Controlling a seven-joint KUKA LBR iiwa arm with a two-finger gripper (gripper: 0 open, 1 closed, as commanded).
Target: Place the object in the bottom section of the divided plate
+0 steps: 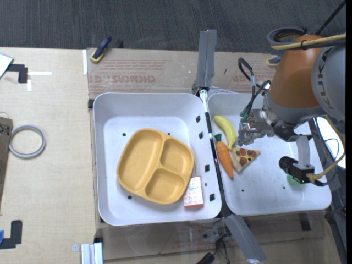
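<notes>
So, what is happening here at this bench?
A grey arm with an orange band reaches into the right white bin, its end effector above a yellow banana, an orange carrot and a pizza slice toy. The yellow divided plate sits in the left white bin, with nothing on it yet.

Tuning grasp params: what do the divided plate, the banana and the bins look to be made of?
Divided plate: looks like moulded plastic, mustard yellow, smooth semi-matte, with soft rounded ridges between sections. Banana: probably a plastic toy, uniform bright yellow with no blemishes; cannot tell whether hard or soft. Bins, left and right: likely thin formed plastic, white, slightly glossy, with rounded corners and rolled rims.
</notes>
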